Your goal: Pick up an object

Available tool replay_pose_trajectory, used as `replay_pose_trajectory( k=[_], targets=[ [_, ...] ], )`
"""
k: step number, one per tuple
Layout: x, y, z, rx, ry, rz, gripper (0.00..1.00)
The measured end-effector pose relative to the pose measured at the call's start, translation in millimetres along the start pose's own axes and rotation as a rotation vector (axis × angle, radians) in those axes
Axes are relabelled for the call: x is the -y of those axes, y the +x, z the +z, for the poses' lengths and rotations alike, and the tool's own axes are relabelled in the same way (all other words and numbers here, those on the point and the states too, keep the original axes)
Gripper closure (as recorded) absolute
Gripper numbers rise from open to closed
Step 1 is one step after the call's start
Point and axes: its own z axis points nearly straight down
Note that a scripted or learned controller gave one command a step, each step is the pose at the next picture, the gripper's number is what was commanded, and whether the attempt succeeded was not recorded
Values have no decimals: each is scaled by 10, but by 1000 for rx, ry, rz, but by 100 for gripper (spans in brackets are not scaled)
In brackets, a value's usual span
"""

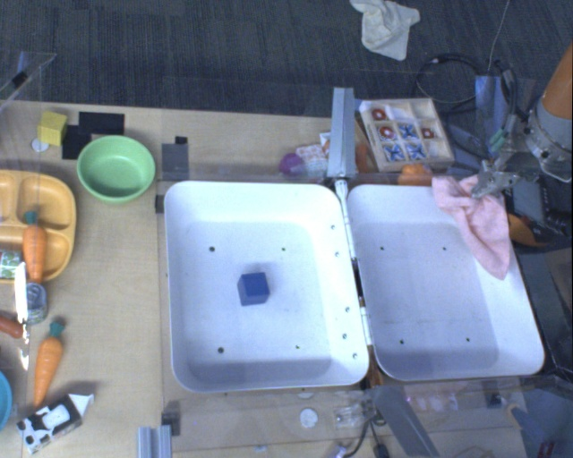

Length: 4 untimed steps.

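Observation:
A pink cloth [479,224] hangs over the back right corner of the right bin [448,304], its upper edge bunched at my gripper [489,182]. The gripper's fingers are pinched on that upper edge, and the cloth trails down and to the right over the bin's rim. The arm, with its orange band [560,85], comes in from the upper right. A small blue cube [253,287] sits alone on the floor of the left bin [206,358], far from the gripper.
A green bowl [115,167], a yellow tray [40,224] and toy carrots [47,358] lie on the bench left of the bins. A tile box [403,132] and a purple item [291,163] sit behind them. A white rag [387,25] lies on the floor.

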Motion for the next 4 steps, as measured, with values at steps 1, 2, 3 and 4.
replay_pose_trajectory(
  k=[1, 2, 3, 4],
  targets=[
    [-34, 212, 1486, 0, -3, -118, 0],
    [-44, 346, 1570, 6, -12, -544, 0],
    [-74, 358, 1434, 10, -22, -546, 100],
    [-267, 597, 688, 3, -8, -612, 100]
  ],
)
